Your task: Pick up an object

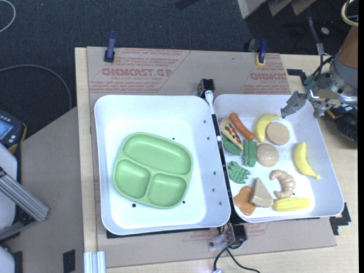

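Gripper (pixel 297 103): sits over the right bin's 1 o'clock corner, fingers pointing toward 8 o'clock. Can't tell if they're spread or pressed together; nothing visible between them.
Arm (pixel 341 75): grey, comes in from 3 o'clock, wrist over the bin's far right rim.
Right bin (pixel 330 175): white, shallow, holds the toy food, all of it lying at the bin's centre and toward 6 o'clock of the gripper.
Lemon (pixel 263 126): yellow, nearest item to gripper, approx 7 o'clock of it, apart from it.
Round bun (pixel 278 133): tan, touching lemon at its 3 o'clock.
Carrot (pixel 243 127): orange, slanted, at 9 o'clock of lemon.
Hot dog (pixel 230 134): just beside carrot, near the divider.
Green veg (pixel 249 152): several pieces, under hot dog and carrot.
Pale ball (pixel 267 154): at 6 o'clock of bun, touching green veg.
Banana (pixel 305 161): at 3 o'clock of pale ball, apart from it.
Shrimp (pixel 284 181): at 6 o'clock of pale ball.
Corn (pixel 292 204): yellow, near bin's front rim.
Tan wedge (pixel 261 194): lying on an orange piece (pixel 243 201), at 9 o'clock of corn.
Left bin (pixel 108 152): white, side by side w/ right bin.
Green tray (pixel 152 169): three compartments, lying in left bin's middle.
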Motion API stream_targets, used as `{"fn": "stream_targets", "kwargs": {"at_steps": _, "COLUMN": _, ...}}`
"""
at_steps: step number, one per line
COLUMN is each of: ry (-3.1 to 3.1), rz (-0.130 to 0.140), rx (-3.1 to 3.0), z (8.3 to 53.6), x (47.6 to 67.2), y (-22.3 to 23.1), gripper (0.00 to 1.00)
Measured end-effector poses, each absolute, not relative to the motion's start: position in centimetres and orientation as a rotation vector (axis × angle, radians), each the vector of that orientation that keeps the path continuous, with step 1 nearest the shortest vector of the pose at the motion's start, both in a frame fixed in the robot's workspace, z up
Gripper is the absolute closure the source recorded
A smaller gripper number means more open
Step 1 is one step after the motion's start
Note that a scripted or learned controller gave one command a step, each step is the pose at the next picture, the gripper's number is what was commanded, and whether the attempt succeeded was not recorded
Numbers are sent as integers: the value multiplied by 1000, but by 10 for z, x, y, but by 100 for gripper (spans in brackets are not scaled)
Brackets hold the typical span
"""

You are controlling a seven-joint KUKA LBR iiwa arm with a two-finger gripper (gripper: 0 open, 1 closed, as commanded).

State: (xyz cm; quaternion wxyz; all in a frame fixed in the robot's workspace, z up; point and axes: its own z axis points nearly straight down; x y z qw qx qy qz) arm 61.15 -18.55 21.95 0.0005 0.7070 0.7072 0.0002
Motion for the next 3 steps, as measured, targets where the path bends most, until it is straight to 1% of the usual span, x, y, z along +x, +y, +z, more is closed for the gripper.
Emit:
{"fn": "stream_targets", "kwargs": {"at_steps": 1, "ry": 2226, "rz": 1, "rx": 2214, "z": 80, "x": 636, "y": -149, "gripper": 0}}
{"fn": "stream_targets", "kwargs": {"at_steps": 2, "ry": 2216, "rz": 10, "rx": 2209, "z": 101, "x": 638, "y": -152, "gripper": 100}}
{"fn": "stream_targets", "kwargs": {"at_steps": 3, "ry": 2224, "rz": 13, "rx": 2207, "z": 192, "x": 670, "y": -84, "gripper": 100}}
